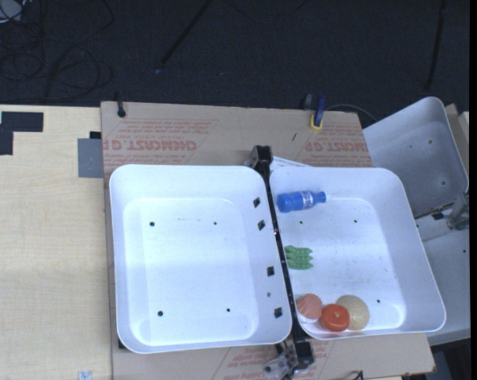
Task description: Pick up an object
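Observation:
The right bin [396, 236] holds a blue bottle [300, 201] lying on its side near the back left corner. A small green object [298, 257] lies against the bin's left wall at mid-depth. At the front left corner sit a pink round piece [308, 305], a red round piece [335, 317] and a tan round piece [354, 310], packed close together.
The left bin [135, 212] stands beside the right one, joined by a black divider with clips [271, 236]. Both rest on a cardboard sheet [183, 137]. A grey metal plate [416, 145] stands at the right. A yellow and blue clamp [318, 114] sits at the cardboard's back edge.

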You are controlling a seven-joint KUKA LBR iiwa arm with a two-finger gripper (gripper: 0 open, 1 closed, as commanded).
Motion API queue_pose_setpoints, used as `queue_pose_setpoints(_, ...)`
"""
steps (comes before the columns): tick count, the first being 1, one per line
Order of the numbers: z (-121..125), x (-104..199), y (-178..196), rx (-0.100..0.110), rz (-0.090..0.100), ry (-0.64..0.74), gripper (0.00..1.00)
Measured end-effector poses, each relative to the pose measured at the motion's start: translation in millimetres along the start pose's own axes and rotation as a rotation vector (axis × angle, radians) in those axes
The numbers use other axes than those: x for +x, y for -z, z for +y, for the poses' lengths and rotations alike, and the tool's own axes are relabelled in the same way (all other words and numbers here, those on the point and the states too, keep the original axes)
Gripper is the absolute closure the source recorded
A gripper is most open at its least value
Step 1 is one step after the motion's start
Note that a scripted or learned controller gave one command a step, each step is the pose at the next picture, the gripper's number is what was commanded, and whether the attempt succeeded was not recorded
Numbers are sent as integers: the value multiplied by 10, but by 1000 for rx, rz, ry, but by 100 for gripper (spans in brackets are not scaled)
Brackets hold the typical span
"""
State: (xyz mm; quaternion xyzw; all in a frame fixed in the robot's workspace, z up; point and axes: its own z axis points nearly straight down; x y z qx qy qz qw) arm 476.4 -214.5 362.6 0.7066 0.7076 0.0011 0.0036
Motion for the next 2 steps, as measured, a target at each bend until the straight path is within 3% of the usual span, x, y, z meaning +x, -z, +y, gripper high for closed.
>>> queue_pose_setpoints(1,-9,157,-349,11,5,1,100)
queue_pose_setpoints(2,23,4,85,4,1,-1,100)
